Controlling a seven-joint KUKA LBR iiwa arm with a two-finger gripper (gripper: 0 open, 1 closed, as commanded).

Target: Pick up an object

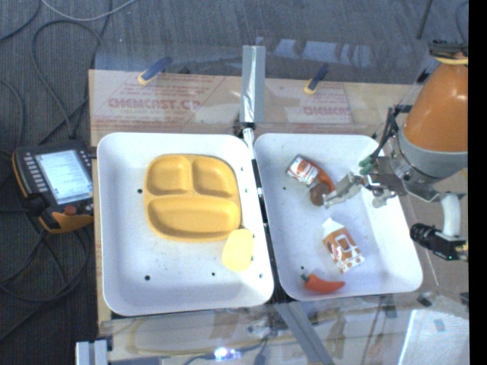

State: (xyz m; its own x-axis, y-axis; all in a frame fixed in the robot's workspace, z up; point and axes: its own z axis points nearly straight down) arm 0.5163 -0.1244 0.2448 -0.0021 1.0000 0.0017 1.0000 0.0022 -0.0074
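In the right bin point(396, 272) lie a small orange and white can point(303, 170), a brown and orange item point(321, 188) just below it, a small orange and white carton point(342, 249) and a red chili pepper point(323, 284) near the front rim. My gripper point(338, 192) reaches in from the right, low over the bin. Its tip sits right beside the brown item, at the can's lower right. I cannot make out whether it touches either one. The carton and the pepper lie apart from the gripper, nearer the front.
The left bin point(122, 280) holds a yellow divided tray point(192, 196) and a pale yellow disc point(238, 249) at its right front. A metal divider point(251, 90) stands between the bins at the back. A handheld pendant point(53, 177) lies left of the bench.
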